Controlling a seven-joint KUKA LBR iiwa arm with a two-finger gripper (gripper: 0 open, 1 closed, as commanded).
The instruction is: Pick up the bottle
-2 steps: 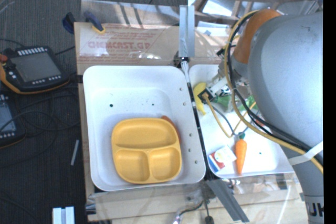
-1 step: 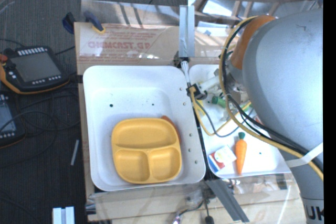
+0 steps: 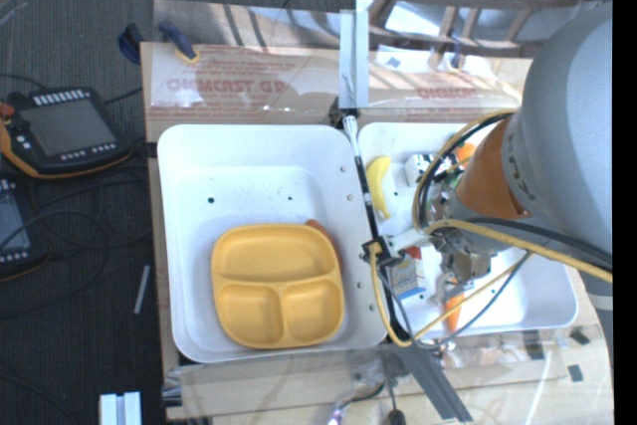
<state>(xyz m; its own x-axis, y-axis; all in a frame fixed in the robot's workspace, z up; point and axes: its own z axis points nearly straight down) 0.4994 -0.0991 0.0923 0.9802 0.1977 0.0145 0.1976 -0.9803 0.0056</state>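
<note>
The surface carries two shallow white bins side by side: the left bin (image 3: 184,214) at centre frame, and the right bin (image 3: 557,299) largely covered by the arm. The left bin holds a yellow divided plate (image 3: 279,286) in its lower half, and a small red-orange item (image 3: 317,225) shows just past the plate's upper right rim. The grey arm (image 3: 577,124) enters from the right of the frame, its orange band (image 3: 488,179) over the middle of the right bin. The gripper (image 3: 461,282) hangs low over the lower centre of that bin, ringed by yellow and black cables (image 3: 438,174). Whether it is open or closed cannot be told, and nothing can be seen held in it. In the right bin, a banana (image 3: 378,182) lies by the upper left wall, a small printed carton (image 3: 403,276) sits just left of the gripper, and an orange piece (image 3: 453,312) lies just below it. Small white items (image 3: 413,169) lie right of the banana. Which of these is the bottle cannot be told. A pendant controller (image 3: 60,129) lies on the floor at left frame.
</note>
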